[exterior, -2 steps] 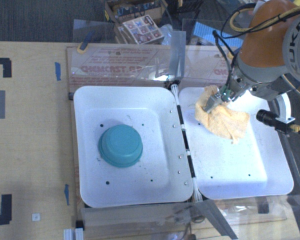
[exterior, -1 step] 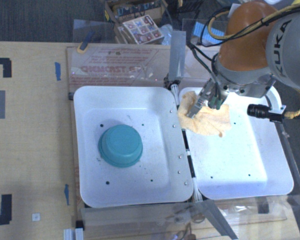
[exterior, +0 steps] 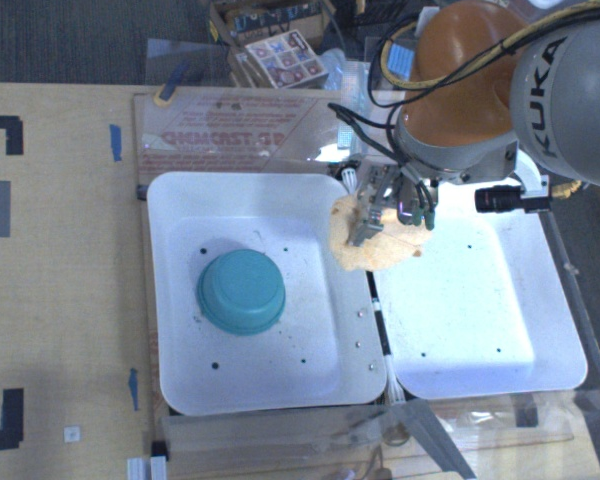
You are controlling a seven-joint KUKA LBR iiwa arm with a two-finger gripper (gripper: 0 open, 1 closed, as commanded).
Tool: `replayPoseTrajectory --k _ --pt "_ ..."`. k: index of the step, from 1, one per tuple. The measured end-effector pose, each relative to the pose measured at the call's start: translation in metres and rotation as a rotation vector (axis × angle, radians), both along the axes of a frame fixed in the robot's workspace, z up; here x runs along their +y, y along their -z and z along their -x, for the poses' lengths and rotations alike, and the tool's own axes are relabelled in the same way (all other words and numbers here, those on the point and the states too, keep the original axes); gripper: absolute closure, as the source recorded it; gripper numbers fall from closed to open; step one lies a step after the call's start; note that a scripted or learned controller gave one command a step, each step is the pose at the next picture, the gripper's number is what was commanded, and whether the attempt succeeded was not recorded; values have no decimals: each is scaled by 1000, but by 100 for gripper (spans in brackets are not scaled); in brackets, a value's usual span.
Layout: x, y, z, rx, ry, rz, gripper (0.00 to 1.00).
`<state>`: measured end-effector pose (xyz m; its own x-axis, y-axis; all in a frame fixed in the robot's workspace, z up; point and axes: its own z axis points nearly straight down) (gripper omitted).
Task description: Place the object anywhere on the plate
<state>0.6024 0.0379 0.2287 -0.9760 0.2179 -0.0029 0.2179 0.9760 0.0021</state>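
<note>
Two white bins sit side by side on the desk (exterior: 60, 298), their inner rims touching along a central divider. The left bin (exterior: 170, 368) holds one teal plate (exterior: 242, 290), lying inverted near its centre, with bare floor open all around it, widest toward the near and right walls. The right bin (exterior: 480, 318) has its floor bare across the middle and near side. One tan, soft-looking object (exterior: 375, 251) hangs over the divider at the far end, overlapping both bins' rims. The hand (exterior: 385, 213) is directly above it, its fingers closed on the object's upper part. The arm (exterior: 540, 78) overhangs the right bin's far corner. Object and plate are well apart.
</note>
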Motion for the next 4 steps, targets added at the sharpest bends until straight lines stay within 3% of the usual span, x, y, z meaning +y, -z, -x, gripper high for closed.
replayPoseTrajectory --k 1,3,4 --pt "53 10 3 0 -221 0 100" --pt "160 3 15 -3 -225 -1 100" --pt "159 2 15 -4 -224 -1 0"
